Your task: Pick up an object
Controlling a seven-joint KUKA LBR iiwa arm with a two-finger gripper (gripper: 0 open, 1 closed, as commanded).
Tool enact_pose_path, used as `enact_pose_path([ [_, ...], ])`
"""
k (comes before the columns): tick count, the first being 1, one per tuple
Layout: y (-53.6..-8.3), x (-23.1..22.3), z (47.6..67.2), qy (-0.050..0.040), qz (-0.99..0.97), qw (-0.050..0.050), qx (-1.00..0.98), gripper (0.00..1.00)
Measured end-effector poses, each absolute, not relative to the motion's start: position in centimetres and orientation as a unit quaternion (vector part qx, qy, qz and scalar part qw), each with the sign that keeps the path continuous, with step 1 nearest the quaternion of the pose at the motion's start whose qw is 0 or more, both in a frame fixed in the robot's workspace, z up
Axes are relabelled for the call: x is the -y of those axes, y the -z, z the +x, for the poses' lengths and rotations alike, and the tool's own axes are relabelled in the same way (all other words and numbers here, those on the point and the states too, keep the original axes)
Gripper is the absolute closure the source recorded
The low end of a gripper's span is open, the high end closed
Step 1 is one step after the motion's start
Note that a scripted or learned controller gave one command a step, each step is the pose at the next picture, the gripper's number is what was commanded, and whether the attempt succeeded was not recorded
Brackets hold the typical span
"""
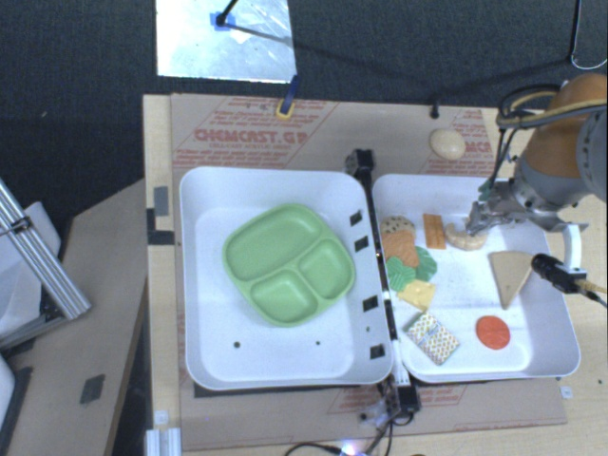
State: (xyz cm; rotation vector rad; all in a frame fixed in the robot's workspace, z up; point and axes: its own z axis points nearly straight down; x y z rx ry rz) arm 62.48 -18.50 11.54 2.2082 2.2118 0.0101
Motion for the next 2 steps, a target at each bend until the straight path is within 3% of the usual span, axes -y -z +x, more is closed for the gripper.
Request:
enact_pose_path([
  [1,-16.4,18.3,61.8,-0.0016,0.706,0.002,-0.708,1.00],
  [2,-22.9,18.5,62.3,-0.0024,0.706,0.004,-0.709,1.00],
])
